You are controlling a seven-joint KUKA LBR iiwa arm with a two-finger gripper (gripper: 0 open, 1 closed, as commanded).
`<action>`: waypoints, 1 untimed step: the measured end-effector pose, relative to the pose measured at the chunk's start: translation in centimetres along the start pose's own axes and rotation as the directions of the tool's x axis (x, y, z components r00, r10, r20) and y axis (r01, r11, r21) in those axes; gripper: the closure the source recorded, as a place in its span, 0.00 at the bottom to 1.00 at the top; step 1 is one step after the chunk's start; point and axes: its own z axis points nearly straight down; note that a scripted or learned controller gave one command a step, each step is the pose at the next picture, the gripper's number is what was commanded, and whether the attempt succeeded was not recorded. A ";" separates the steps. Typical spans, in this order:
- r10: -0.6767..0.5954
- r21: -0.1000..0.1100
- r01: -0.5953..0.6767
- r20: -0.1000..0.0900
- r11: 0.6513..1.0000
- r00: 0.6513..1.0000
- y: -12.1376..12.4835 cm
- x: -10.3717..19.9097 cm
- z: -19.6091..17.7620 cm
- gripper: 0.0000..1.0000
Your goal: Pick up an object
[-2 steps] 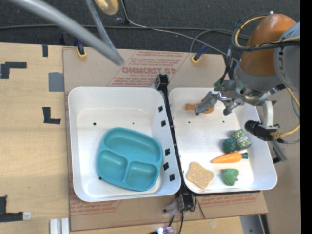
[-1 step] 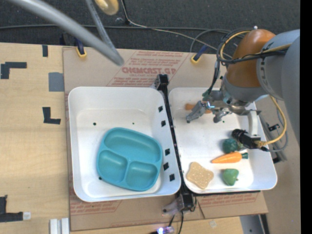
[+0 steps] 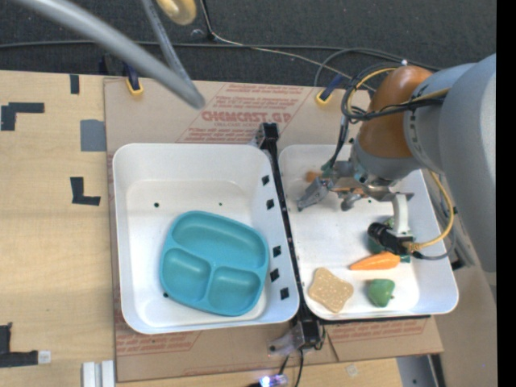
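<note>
We see the tool [image 3: 329, 192] open and empty above the right bin [image 3: 435, 301], so the carrot [image 3: 376, 261], bread [image 3: 330, 289] and pepper [image 3: 380, 291] lie ungrasped.

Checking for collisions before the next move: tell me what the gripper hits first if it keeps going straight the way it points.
The gripper points down-left in the right bin. Straight on, it would likely meet that bin's bare white floor first, short of the black divider. Depth is unclear.
</note>
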 end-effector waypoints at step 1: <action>0.000 -0.004 0.000 0.001 1.000 1.000 0.0 0.1 3.1 0.00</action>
